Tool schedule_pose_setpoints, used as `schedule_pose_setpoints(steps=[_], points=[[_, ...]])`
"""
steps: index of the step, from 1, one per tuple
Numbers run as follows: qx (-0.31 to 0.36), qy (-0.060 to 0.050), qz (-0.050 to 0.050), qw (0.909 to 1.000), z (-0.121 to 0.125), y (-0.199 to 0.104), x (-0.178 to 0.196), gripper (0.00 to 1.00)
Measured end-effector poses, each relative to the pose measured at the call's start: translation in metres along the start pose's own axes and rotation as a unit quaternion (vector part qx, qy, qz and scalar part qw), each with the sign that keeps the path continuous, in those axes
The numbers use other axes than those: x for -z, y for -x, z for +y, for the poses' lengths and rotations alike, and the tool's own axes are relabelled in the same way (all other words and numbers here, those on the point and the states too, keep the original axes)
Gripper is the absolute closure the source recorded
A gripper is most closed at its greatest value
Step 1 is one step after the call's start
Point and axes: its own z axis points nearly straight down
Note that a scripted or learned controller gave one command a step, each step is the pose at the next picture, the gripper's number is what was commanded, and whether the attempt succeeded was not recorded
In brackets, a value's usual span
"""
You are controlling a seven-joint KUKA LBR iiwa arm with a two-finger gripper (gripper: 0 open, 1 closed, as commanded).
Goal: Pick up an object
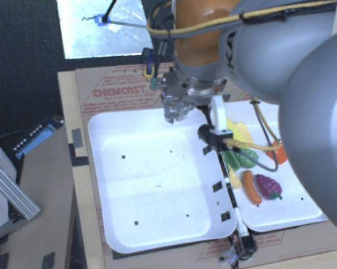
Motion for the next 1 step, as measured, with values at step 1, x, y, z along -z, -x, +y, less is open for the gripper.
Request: schedule_pose_setpoints(steps=[1], points=[[0.001, 0.001, 0.001, 1.0, -0.0394, -0.0357, -0.0627, 1.0]])
